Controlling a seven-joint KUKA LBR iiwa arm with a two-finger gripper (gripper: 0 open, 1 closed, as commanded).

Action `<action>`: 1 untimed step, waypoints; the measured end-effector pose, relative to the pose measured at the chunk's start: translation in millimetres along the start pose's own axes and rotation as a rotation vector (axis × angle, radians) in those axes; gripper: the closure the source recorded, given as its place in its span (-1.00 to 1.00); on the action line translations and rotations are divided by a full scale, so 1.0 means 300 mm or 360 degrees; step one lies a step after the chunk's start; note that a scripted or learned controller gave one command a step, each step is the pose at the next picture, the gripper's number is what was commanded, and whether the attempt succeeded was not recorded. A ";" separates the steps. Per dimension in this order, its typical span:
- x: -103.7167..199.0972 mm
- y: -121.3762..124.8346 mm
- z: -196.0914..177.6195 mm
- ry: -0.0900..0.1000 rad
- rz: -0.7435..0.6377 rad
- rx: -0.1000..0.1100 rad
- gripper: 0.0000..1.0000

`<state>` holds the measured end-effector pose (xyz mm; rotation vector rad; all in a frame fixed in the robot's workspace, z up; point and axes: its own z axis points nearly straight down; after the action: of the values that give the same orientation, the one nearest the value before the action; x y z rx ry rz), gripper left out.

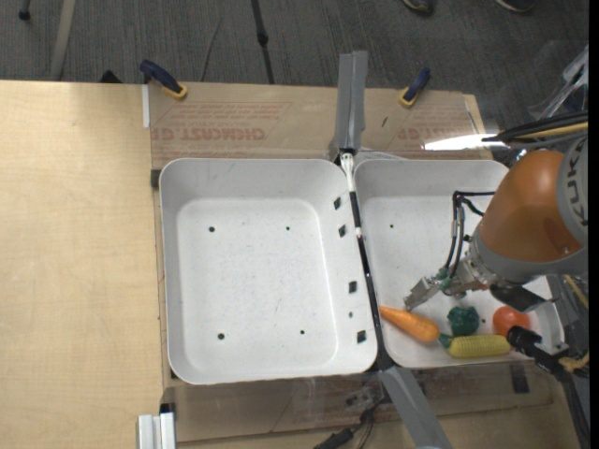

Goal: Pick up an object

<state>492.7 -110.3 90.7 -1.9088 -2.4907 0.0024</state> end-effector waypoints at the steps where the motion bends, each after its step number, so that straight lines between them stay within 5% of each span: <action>1: 0.050 -0.040 0.000 -0.0001 0.0330 -0.0002 -1.00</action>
<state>477.1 -98.9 90.8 -2.1578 -2.2807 0.0019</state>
